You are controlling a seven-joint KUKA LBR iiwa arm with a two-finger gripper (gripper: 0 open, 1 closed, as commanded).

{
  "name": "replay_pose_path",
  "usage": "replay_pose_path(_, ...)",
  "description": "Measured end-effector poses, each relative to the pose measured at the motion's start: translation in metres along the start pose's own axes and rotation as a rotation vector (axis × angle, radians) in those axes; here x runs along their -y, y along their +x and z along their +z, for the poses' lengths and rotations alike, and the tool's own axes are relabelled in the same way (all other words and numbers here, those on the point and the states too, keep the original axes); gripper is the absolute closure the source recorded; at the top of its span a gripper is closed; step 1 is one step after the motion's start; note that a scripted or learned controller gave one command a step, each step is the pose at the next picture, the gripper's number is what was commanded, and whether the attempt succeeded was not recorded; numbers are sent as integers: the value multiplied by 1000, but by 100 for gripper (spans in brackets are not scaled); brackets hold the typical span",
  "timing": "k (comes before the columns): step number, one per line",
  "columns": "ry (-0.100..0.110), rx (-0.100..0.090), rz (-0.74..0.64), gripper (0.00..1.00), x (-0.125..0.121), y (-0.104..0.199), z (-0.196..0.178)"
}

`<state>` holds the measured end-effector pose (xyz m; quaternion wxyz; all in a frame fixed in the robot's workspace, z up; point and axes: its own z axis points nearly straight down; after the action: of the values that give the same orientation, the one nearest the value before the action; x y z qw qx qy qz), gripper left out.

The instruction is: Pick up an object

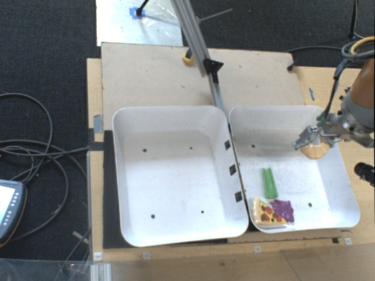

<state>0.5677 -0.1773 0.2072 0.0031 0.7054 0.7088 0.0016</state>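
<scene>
My gripper reaches in from the right over the right bin, near that bin's far right side. A tan, rounded, bread-like object sits directly under and against the gripper tip, partly covered by it. I cannot make out whether it is gripped or lying on the bin floor. A green stick lies in the middle of the right bin. A pizza-slice toy and a purple bunch of grapes rest side by side at the bin's front edge.
The left bin stands beside the right one, sharing a raised divider wall. A slanted metal pole crosses the back of the bench. Cables and a black part hang at the right edge.
</scene>
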Motion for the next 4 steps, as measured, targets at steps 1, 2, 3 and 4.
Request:
replay_pose_path(1,2,-1,-1,100,-1,0,-27)
replay_pose_path(2,4,-4,-6,100,-18,55,-22)
replay_pose_path(3,6,-4,-6,100,-23,107,-13)
replay_pose_path(4,6,-5,-6,100,-28,160,-5)
